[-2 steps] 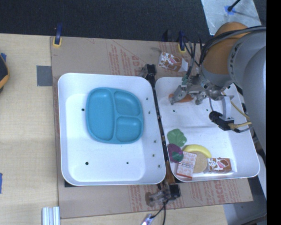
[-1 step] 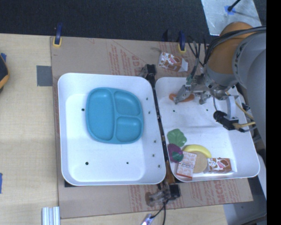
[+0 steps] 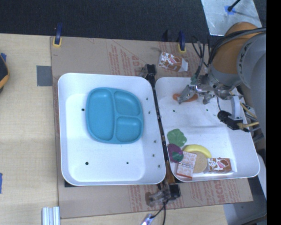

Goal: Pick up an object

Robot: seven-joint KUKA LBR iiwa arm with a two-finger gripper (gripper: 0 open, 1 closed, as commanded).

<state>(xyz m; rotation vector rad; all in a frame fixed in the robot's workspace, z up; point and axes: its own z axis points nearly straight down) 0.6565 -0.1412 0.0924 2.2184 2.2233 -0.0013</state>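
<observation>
Gripper (image 3: 196,89) over right bin (image 3: 203,121), fingers' state unclear. Orange piece (image 3: 183,97) beside it: looks small, light, rigid; pinch across middle.

Printing on the cardboard (image 3: 126,55) and packets (image 3: 219,164) — too blurred to read.

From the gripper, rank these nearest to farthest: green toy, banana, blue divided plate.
From the gripper, at the right bin's far end:
1. Green toy, right bin, by the divider.
2. Banana, right bin's near end.
3. Blue divided plate, left bin.
</observation>
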